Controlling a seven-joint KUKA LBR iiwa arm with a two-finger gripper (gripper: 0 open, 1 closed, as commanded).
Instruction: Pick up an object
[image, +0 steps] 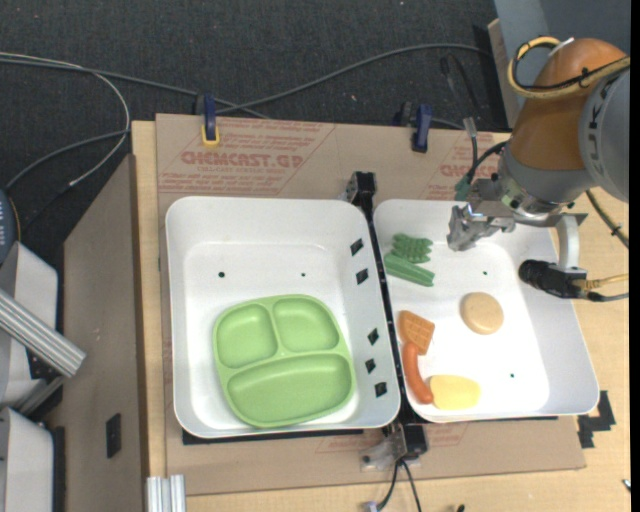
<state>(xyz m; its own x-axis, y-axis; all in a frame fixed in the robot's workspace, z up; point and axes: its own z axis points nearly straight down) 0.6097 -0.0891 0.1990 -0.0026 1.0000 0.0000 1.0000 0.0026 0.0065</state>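
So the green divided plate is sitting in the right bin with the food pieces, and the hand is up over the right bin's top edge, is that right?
Not quite. The camera view shows the green divided plate alone in the left bin, not the right one. The food pieces, such as the green beans and the round bun, lie in the right bin, and the hand is indeed over that bin's top edge.

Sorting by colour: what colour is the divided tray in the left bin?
Light green divided tray, clearest in the camera view.
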